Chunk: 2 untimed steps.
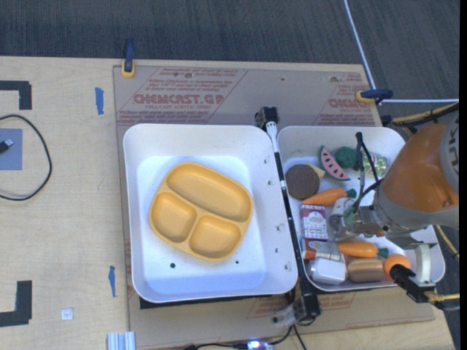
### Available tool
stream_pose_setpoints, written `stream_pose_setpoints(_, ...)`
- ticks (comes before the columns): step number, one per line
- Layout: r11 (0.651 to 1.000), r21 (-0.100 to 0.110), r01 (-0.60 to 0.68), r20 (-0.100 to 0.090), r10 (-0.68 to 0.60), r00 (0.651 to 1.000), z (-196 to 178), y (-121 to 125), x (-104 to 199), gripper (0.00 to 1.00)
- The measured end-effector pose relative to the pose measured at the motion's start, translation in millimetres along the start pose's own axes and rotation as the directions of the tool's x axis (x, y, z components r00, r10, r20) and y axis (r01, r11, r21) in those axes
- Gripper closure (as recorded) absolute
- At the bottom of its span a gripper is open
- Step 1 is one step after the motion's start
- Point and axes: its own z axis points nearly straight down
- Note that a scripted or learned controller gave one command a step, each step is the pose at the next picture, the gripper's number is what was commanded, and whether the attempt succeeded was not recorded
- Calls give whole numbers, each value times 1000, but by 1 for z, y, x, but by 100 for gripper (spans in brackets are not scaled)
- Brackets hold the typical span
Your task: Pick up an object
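Pickup looks not done: gripper [349,223] is low in the right bin [416,277] near a toy carrot [357,249]; its grip state I cannot tell.

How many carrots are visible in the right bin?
2. One carrot lies mid-bin, beside the brown cookie; a second carrot lies nearer the front, above the bread roll. The arm may hide more.
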Motion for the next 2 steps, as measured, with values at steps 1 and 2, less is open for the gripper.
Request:
stream_pose_setpoints(1,1000,0,0,0,0,1000,0,0,0,0)
stream_pose_setpoints(2,1000,6,0,0,0,1000,11,-2,22,0)
